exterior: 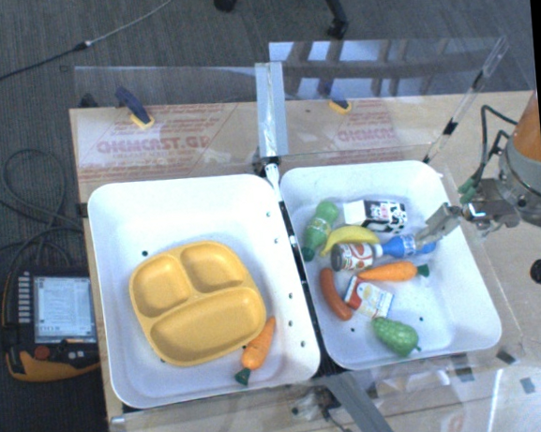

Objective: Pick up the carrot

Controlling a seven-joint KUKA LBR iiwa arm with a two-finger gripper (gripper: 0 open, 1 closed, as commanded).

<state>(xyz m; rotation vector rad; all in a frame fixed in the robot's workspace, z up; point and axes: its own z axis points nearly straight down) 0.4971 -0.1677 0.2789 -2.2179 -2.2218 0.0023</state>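
I see the left white plastic bin (115,271) holding a yellow three-part plate (198,301). One orange plastic carrot (258,345) lies just near-right of it; another (387,273) lies in the right bin (478,324). The gripper (440,221) hovers beside that one, carrying nothing; I judge approach, descent next. Red writing on the far board is unreadable.

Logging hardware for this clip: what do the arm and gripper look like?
At the camera view's right edge, the arm shows an orange band above a grey metal wrist with thin cables running by it. The gripper is a slim, pale grey metallic pair of fingers with small green accents near its base.
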